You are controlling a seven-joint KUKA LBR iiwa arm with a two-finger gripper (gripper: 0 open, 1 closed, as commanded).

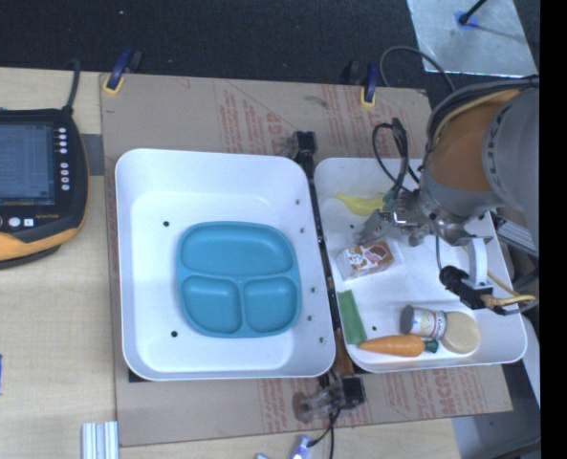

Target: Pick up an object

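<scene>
In the right bin, the gripper hangs low near the far left part, just above a small snack packet and close to a yellow thing. Whether the fingers are open or closed cannot be told, because the arm's big grey and orange wrist covers much of them. Nothing can be seen held, so the picking looks not done yet. The arm seems ready to try for the packet or the yellow thing.

Other things wait in the same bin: a carrot along the near wall, a small jar touching a round tan lid, and a green stick by the left wall. The left bin holds a blue tray with three parts.

The packet lies near the wall between the two bins, so there is little room on that side. The middle of the right bin has more bare floor for moving.
</scene>
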